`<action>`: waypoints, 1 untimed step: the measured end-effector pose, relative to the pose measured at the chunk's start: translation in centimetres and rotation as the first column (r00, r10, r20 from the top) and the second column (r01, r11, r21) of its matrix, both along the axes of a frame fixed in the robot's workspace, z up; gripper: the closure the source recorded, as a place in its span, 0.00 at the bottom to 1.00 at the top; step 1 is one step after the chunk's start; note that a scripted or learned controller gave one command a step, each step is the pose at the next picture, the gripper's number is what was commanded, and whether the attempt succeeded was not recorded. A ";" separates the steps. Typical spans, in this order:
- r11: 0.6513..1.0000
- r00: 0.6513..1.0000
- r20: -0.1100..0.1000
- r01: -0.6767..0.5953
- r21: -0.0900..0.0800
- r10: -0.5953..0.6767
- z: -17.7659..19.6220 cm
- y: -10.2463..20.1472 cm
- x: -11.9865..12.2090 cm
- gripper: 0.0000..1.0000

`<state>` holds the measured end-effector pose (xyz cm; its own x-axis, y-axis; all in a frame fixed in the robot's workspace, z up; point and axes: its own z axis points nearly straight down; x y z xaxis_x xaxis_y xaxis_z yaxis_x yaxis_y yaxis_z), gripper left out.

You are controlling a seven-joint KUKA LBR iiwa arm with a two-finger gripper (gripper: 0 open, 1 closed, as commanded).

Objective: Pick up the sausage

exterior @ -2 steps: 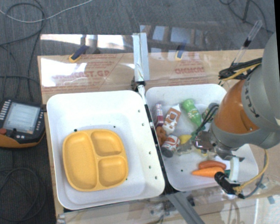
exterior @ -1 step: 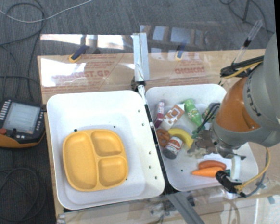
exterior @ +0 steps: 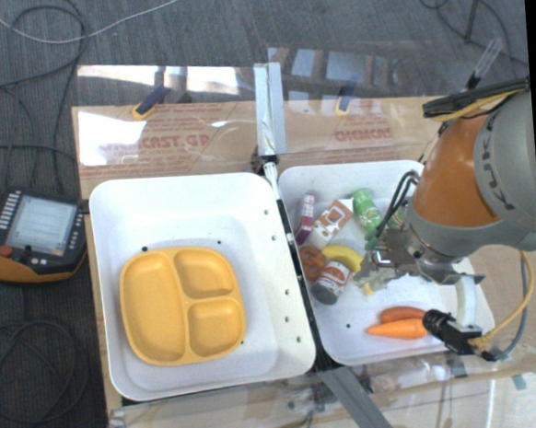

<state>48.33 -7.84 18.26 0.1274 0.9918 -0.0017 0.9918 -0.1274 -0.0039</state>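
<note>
Hovering over the right bin, the grey arm with its orange band blocks much of that bin's right half. Gripper sits low among the toy food; whether it is open or closed, cannot tell from this angle.

Progress, as a judgement: pick not done. Nothing seen lifted. Grasp, lift and clear all remain.

Largest to smallest:
- 2 shallow white bins, smooth plastic with rounded corners, side by side. Left bin bears a yellow tray with 3 compartments, matte, rounded.
- Teach pendant, orange and black, on the dark carpet left of the bins.
- Carrot, orange, tapered, near edge of right bin; a redder, rounded, tube-like piece, likely the sausage, lies just beyond it, touching or nearly so. Both near of the gripper, apart from it.
- Clutter at the right bin's left side: a brown rounded piece, banana, small carton, green piece, slim bottle, grey can.

If the red piece is the target, the gripper needs to shift nearward.
</note>
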 end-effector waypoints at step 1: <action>1.000 1.000 0.000 0.001 -0.001 -0.001 0.0 0.0 0.0 0.00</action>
<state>48.33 -7.88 18.27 0.1281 0.9918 -0.0027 0.9918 -0.1281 -0.0038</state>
